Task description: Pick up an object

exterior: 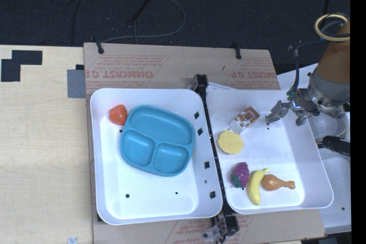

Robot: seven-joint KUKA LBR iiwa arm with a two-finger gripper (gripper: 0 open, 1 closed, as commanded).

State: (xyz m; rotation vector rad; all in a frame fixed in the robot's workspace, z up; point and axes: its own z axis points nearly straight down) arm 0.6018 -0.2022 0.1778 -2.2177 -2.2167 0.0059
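Reaching in from the right as a grey arm [333, 68] with an orange band, low over the far right corner of the right bin [289, 148]. Ends in jaws spread apart, released, with nothing between them, tips pointing left toward the bin's middle and apart from every item. Nearest to them, just to their left in the far part of that bin, a small brown and white carton [245, 118], lying tilted. Just nearer the camera than the carton, close to the divider between the bins, a flat round yellow disc [231, 143]. In the near part of the same bin, a cluster of three: a purple bunch of grapes [241, 174] on the left, a yellow banana [257, 184] right beside it, perhaps touching, and an orange-brown drumstick [278, 183] against the banana's right side. In the left bin [148, 194], a blue divided plate [156, 140] with three compartments, set toward the far half, and a red-orange round fruit [118, 115] just beside its far left edge. Under both bins, a sheet of brown cardboard [171, 68] with red print, laid on a pale wooden table [40, 146]. Beyond the table, dark floor with loose cables [160, 6].
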